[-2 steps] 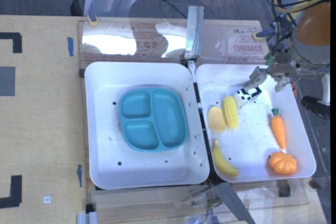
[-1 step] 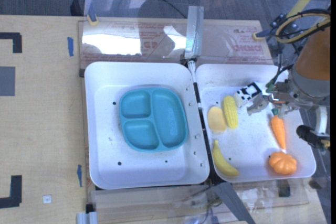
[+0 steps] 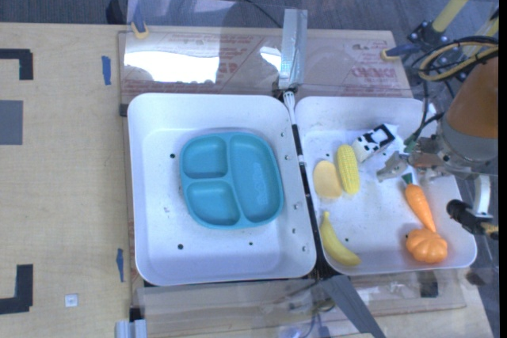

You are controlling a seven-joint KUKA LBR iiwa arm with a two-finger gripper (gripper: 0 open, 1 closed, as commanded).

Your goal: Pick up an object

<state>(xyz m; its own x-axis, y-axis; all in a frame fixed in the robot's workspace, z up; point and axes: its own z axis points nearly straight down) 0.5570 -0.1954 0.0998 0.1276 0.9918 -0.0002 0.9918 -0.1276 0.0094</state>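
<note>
Gripper [image 3: 394,165] is hovering in the right bin [image 3: 372,265], jaw state impossible to tell. Carrot [image 3: 419,206] is lying just below it; the arm should be centring over its middle.

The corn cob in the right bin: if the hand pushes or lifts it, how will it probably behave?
The corn cob is a rounded cylinder lying flat, so it may roll sideways when pushed. It looks like a light, stiff plastic toy, probably easy to lift. It lies against the yellow oval piece, so a push would likely move that too.
</note>
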